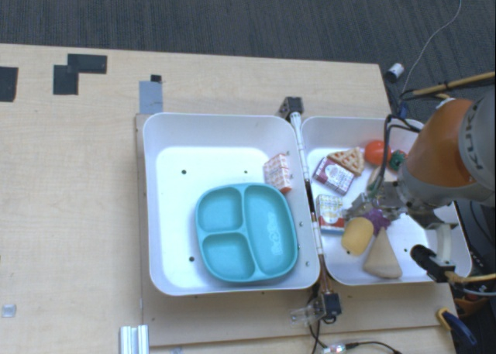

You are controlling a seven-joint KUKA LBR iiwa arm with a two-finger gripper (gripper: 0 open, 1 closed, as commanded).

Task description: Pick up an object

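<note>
My gripper hangs low in the right bin, reaching in from the right under the orange-banded wrist. Just beneath it lies a small purple object, partly hidden by the gripper. A yellow rounded object touches the purple one on its lower left. A tan wedge lies below, near the bin's front. To the left of the gripper are a white and red packet and a maroon packet. A waffle-like slice and a red ball lie at the back.
The left bin holds a blue three-part plate and a small white and red carton at the divider. The arm's body covers the right bin's right side. A black clamp sits at the bins' back junction.
</note>
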